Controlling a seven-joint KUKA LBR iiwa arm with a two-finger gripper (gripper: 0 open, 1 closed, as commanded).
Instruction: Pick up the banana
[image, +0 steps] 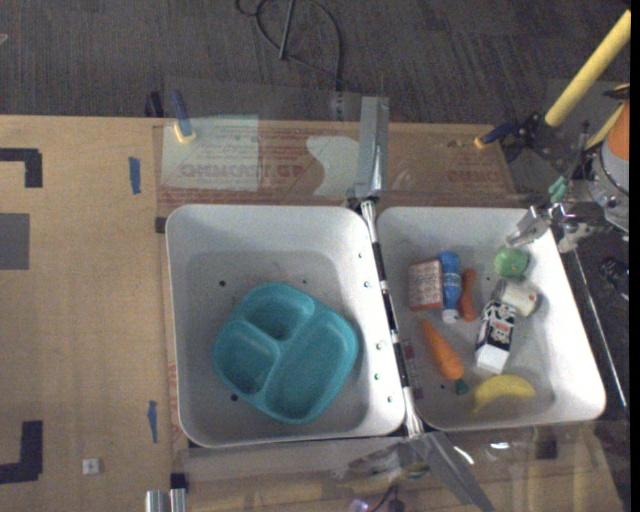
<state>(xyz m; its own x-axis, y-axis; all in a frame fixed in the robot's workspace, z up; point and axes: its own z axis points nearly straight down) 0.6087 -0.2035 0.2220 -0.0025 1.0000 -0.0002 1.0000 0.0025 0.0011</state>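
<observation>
The yellow banana (503, 389) lies in the right bin (570, 400) near its front right corner, just beyond the front wall. My gripper (546, 222) hangs over the far right corner of that bin, well away from the banana and beside a green ball (511, 262). Nothing shows in the gripper's grasp.
Close to the banana are an orange carrot (441, 350) on its left and a black-and-white carton (494, 335) just behind it. Farther back sit a white cup (518, 298), a blue bottle (451, 275) and a red box (425, 284). The left bin (200, 250) holds a teal divided plate (286, 350).
</observation>
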